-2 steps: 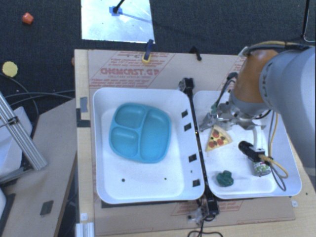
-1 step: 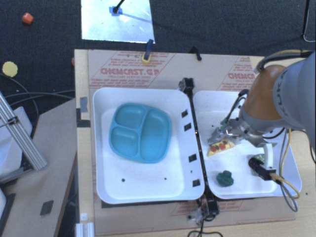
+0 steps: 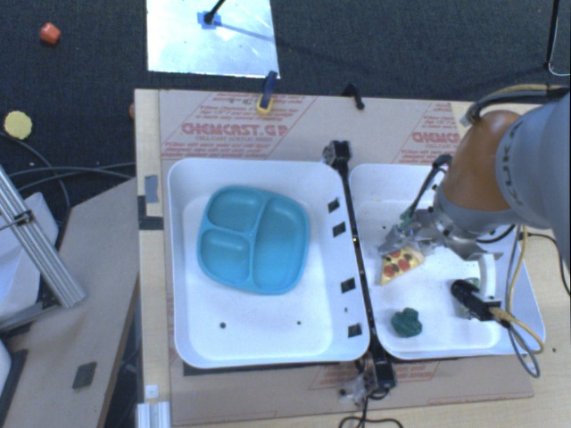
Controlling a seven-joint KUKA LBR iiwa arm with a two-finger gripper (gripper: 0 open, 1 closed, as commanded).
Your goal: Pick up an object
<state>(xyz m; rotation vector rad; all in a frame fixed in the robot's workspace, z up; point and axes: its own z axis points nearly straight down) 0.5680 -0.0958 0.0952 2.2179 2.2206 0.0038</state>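
Note:
In the right bin (image 3: pixel 375 185) lies a toy pizza slice (image 3: pixel 401 265), yellow with red spots, its tip pointing to the lower left. My gripper (image 3: pixel 403 241) hangs directly over the slice's upper edge, very close to it or touching it. A small dark green lumpy object (image 3: pixel 408 322) rests nearer the bin's front, below the slice and apart from the gripper. The grey arm with its orange band (image 3: pixel 477 163) comes in from the right above the bin.
The left bin (image 3: pixel 187 328) holds a blue divided plate (image 3: pixel 254 239). A black divider with clips (image 3: pixel 350 239) separates the two bins. Cardboard lies under both bins, and a metal sheet (image 3: pixel 210 25) sits on the floor behind.

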